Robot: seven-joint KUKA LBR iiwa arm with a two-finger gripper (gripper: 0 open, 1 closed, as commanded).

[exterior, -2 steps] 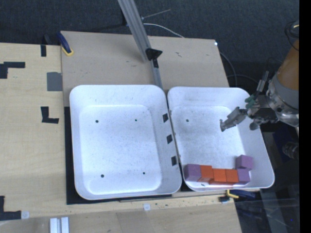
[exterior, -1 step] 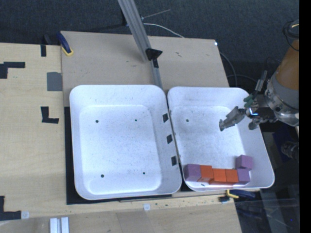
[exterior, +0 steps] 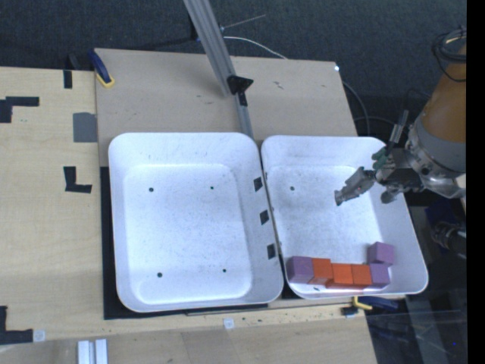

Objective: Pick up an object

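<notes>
The tool (exterior: 350, 191) hangs over the middle of the right bin (exterior: 318, 154), nothing seen between its fingers; whether they are apart or together cannot be told. The purple and orange blocks (exterior: 341, 271) lie clustered along that bin's near edge, well apart from it

arm (exterior: 443, 127): grey, orange band above wrist | pincer (exterior: 350, 190): dark grey metal | black cables at wrist
</notes>
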